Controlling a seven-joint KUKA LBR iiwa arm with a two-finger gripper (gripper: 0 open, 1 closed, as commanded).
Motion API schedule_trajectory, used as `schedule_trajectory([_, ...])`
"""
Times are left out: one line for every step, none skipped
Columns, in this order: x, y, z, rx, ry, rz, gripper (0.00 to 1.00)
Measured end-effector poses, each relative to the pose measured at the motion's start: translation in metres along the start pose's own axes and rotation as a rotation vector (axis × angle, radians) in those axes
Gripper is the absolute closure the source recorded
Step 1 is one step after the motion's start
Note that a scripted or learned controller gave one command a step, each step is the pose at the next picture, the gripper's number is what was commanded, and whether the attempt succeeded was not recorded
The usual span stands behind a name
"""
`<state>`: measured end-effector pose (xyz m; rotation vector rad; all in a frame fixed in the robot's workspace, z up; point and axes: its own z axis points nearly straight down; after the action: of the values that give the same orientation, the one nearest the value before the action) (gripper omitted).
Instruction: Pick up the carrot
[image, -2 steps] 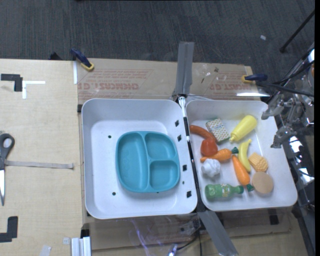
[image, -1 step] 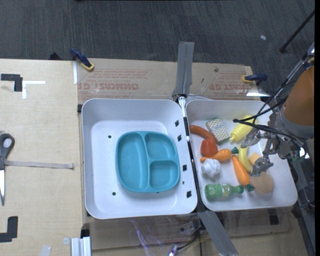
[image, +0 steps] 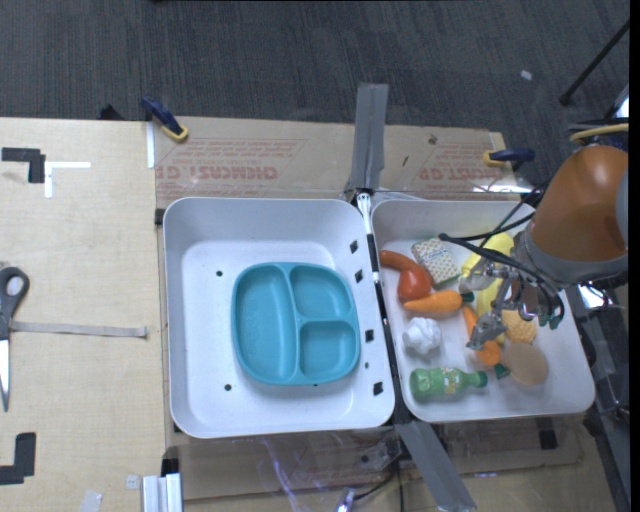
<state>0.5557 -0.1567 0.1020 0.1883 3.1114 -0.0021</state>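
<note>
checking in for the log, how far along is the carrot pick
Done: the arm is over the right bin, and the tool is low among the toy food. In hand: nothing that I can see. Left: the carrot still lies on the bin floor, left of the tool, so the grasp and lift remain.

Dark grey carpet floor (image: 250, 50) beyond a pale wooden bench (image: 70, 260).

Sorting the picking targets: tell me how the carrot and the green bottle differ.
The carrot is orange and tapered; the green bottle is green with a paler label. The carrot lies mid-bin beside a red vegetable; the bottle lies along the bin's near wall. Both lie flat in the right bin.
</note>
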Motion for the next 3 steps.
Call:
schedule_trajectory([0.030, 0.021, -0.001, 0.004, -0.003, 0.026, 0.00])
schedule_trajectory([0.071, 0.046, -0.003, 0.012, -0.024, -0.038, 0.00])
schedule_trajectory([0.072, 0.049, -0.010, 0.007, -0.013, -0.043, 1.00])
